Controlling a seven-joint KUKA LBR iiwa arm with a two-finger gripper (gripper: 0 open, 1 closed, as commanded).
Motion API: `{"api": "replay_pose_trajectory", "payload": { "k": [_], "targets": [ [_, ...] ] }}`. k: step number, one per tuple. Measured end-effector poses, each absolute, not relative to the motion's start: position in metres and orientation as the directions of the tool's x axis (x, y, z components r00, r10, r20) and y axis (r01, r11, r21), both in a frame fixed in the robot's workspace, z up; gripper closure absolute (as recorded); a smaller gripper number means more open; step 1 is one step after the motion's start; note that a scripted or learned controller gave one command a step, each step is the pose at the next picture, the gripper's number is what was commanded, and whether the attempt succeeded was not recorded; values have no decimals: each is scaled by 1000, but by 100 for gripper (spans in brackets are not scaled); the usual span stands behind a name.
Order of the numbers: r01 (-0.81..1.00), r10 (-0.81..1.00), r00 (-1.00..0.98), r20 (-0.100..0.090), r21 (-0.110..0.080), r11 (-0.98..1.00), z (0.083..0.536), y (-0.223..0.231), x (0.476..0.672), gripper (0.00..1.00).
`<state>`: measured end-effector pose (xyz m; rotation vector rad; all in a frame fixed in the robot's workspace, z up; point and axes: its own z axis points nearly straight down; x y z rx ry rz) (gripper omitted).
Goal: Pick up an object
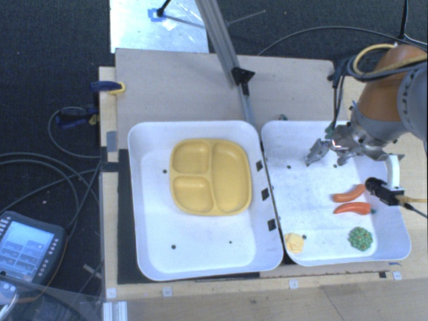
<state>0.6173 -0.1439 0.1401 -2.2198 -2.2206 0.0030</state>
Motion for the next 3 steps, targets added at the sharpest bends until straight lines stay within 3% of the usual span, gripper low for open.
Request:
{"api": "replay_pose_trajectory", "payload": {
  "k": [1, 2, 3],
  "targets": [
    [1000, 1000, 0, 0, -3, 0, 88, -144, 617, 0],
    [1000, 1000, 1, 0, 3, -1, 102, -144, 619, 100],
    [1000, 1000, 1, -1, 6, -1, 146, -148, 619, 100]
  ]
}}
